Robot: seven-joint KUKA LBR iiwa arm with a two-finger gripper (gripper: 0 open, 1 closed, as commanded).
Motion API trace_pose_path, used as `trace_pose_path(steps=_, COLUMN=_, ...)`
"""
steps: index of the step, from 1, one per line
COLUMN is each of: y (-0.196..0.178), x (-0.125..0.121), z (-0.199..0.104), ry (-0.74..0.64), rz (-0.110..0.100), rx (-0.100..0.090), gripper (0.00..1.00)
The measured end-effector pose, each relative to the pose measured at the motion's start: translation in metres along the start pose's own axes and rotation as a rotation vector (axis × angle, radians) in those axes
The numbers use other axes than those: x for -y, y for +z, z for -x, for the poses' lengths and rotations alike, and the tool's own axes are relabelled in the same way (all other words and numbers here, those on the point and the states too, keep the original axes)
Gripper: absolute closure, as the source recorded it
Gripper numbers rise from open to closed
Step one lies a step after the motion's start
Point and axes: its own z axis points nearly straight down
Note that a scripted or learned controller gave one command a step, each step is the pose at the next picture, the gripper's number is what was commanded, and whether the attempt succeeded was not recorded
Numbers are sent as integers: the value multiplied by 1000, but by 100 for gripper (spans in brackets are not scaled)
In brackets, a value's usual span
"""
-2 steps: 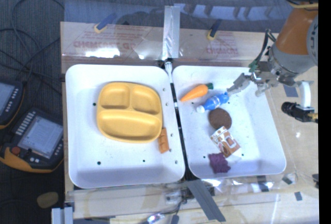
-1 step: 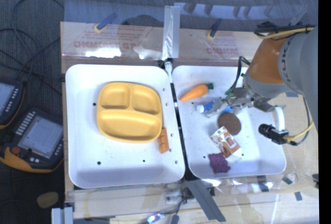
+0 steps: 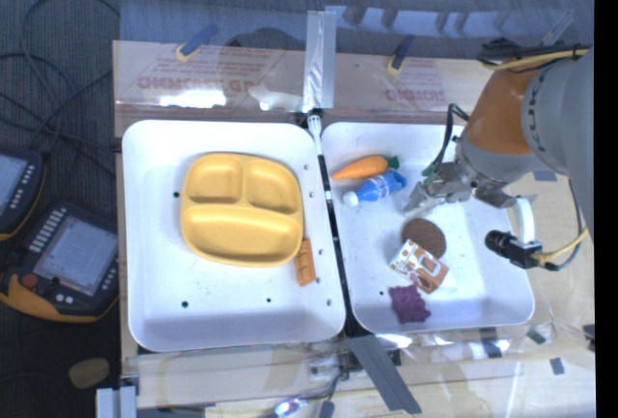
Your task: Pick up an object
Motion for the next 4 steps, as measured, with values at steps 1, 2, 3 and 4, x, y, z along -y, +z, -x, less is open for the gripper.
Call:
trace_pose_path(steps=1, y=0, x=0, z=0, ry=0, rz=0, rx=0, gripper=0)
trace_pose_path(steps=2, y=9, x=68, z=-31, ry=-100, rz=25, rx=11, gripper=0)
trace_pose_path(steps=3, y=10, x=11, z=-22, ry=-97, rz=21, rx=8, gripper=0)
trace_pose_path(steps=4, y=-41, x=69, z=-47, ry=-115, rz=3, rx=1, gripper=0)
